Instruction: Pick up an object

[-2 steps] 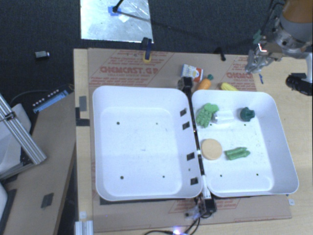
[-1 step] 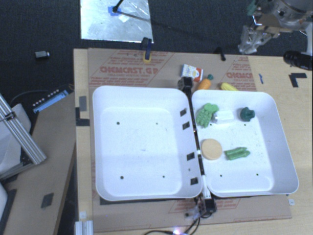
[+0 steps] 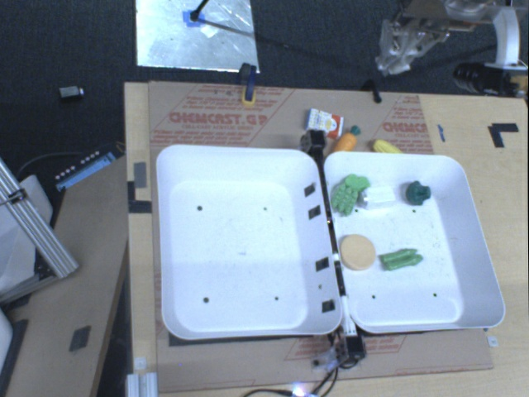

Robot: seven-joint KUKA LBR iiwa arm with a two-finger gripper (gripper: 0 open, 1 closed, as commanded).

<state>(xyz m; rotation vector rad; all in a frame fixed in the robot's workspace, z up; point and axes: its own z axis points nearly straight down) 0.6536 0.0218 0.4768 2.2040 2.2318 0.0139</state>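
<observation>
The claw (image 3: 395, 63) hangs at the top right, above the dark floor beyond the bench and clear of both bins. Whether it is open or shut cannot be told from this angle, and nothing is visibly held.

Below the claw lies the right bin (image 3: 475, 222), which holds all the objects. Nearest below it and slightly left is a light green toy (image 3: 350, 193), touching a small white piece (image 3: 381, 196). Almost straight below the claw sits a dark green lump (image 3: 417, 193). Farther down rests a tan round disc (image 3: 358, 251), and just beside it a green pod-like piece (image 3: 401, 260) lies flat, its long axis running roughly left to right, slightly tilted. The left bin (image 3: 165, 222) sits well down-left of the claw.
</observation>
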